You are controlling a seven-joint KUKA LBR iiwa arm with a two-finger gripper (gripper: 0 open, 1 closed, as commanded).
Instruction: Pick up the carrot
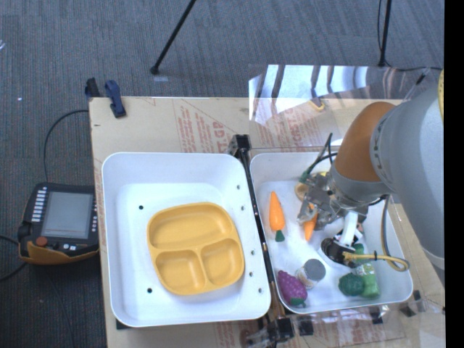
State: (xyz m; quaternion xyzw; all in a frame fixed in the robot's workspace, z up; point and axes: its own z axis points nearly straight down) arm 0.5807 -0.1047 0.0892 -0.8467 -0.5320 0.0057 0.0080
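Note:
An orange carrot point(276, 210) with a green stub at its near end lies in the right bin point(264, 167), close to the bin's left wall and pointing away from me. My gripper point(312, 210) hangs over the middle of that bin, a short way to the right of the carrot and apart from it. A second small orange piece point(309, 229) shows right under the gripper's tip. I cannot tell whether that piece is gripped or just lies on the bin floor.
In the right bin also lie a purple grape bunch point(292, 287), a grey can point(314, 270), a green vegetable point(359, 283) and a yellow item point(301, 191). A yellow divided plate point(194, 246) sits in the left bin point(116, 194). A pendant point(64, 220) lies on the floor.

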